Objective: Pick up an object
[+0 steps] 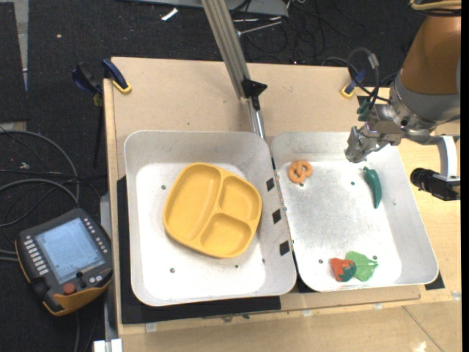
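1. Black floor strewn with cables surrounded a tan bench (183, 94) carrying two white bins; the left bin (146, 270) held a yellow divided plate (212, 209).
2. Over the right bin (410, 226), near its far edge, hung the gripper (357, 151) — how wide it stood, or whether it held anything, could not be told.
3. Just below and beside the tool lay a green pepper (374, 185); an orange pretzel (299, 171) sat further out on its other side, and a red-and-green toy (353, 268) lay well away toward the near rim.
4. Nothing appeared lifted — by my judgement the pick was yet to be made.
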Available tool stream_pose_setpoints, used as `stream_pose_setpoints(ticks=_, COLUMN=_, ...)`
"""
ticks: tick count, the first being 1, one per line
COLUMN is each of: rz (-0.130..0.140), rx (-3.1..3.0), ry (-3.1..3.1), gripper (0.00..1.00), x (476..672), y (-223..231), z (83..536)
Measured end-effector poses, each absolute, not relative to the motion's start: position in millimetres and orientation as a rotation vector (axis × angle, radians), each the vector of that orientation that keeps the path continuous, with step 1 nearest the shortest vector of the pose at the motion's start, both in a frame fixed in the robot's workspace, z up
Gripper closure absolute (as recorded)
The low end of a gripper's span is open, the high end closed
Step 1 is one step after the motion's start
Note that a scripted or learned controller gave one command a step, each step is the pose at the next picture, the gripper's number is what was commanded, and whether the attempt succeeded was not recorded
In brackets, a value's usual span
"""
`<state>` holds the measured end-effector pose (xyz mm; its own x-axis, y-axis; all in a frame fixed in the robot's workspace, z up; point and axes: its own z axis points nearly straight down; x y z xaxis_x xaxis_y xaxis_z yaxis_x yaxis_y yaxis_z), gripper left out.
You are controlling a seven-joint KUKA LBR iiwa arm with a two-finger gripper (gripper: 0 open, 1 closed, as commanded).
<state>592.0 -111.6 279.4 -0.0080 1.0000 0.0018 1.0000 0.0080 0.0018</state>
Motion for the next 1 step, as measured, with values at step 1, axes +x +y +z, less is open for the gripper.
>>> stream_pose_setpoints(ticks=1, rz=0.000, rx=2.214, ry=2.232, gripper=1.00, x=594.6, y=-53.2, z=263.1)
